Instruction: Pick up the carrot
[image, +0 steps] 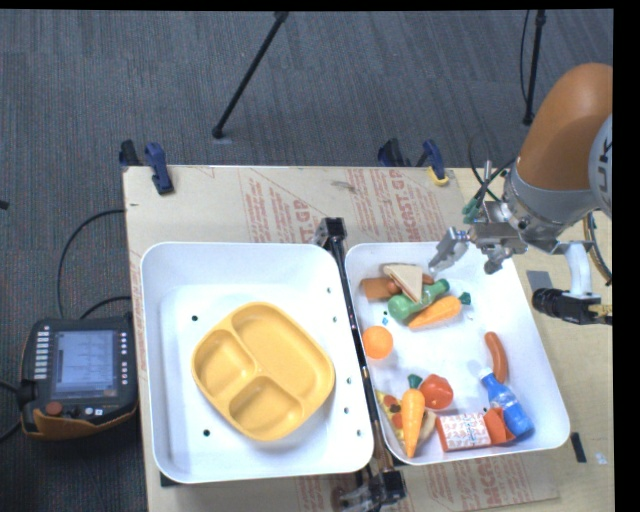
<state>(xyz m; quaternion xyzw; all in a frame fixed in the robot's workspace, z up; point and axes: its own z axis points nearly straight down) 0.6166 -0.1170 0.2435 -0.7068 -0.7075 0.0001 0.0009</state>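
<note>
Carrot (437, 313) lies below the open end effector (471, 255), unobstructed.

Camera view: single fixed camera mounted above the brown board bench (300, 195), looking down at a slant from a moderate height. Frame takes in both shallow white plastic bins (160, 300) across the lower half, dark grey carpet floor (100, 80) along the top, and the grey-and-orange arm (565, 140) entering at upper right.

Robot lab, counter (250, 195) clamped with blue clamps (157, 166), teach pendant (80, 375) left of it, tripod legs (250, 70) on grey carpet (80, 100) behind
</note>
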